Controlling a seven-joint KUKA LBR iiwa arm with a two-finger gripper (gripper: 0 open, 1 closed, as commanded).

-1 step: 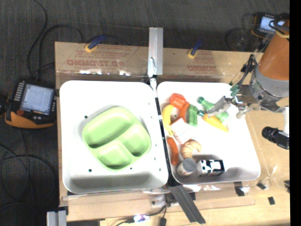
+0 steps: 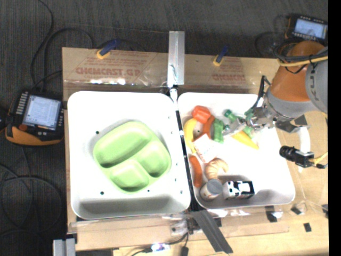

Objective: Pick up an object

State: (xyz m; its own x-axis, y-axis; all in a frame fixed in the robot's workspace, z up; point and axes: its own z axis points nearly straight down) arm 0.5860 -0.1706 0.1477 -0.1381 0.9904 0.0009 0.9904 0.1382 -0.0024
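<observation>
Small toys point(image 2: 213, 143) lie heaped in the right bin's point(image 2: 277, 169) left half; a yellow piece point(image 2: 245, 138) lies apart.

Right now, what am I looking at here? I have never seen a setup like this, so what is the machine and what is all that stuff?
One camera looks down on a bench with two white bins. The grey and orange thing at the right is a robot arm; its gripper reaches into the right bin, above a yellow toy. Whether it holds anything is unclear. That bin holds a pile of small toys. The left bin holds a green divided tray.
</observation>
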